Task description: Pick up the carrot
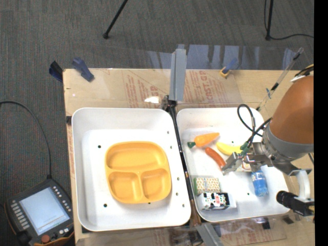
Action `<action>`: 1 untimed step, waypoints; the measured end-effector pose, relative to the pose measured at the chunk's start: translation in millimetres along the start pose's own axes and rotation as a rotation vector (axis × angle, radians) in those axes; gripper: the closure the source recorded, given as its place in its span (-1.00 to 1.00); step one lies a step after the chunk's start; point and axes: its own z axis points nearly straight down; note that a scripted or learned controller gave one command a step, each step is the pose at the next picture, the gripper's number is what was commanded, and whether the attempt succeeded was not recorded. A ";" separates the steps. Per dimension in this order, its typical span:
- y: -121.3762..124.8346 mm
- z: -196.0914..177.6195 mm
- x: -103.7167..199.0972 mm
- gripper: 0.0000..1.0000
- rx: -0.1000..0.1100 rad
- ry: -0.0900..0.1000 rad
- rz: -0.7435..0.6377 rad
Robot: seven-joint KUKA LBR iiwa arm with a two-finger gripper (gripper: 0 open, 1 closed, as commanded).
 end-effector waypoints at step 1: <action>65.5 26.0 3.1 -1.00 -0.001 0.000 0.040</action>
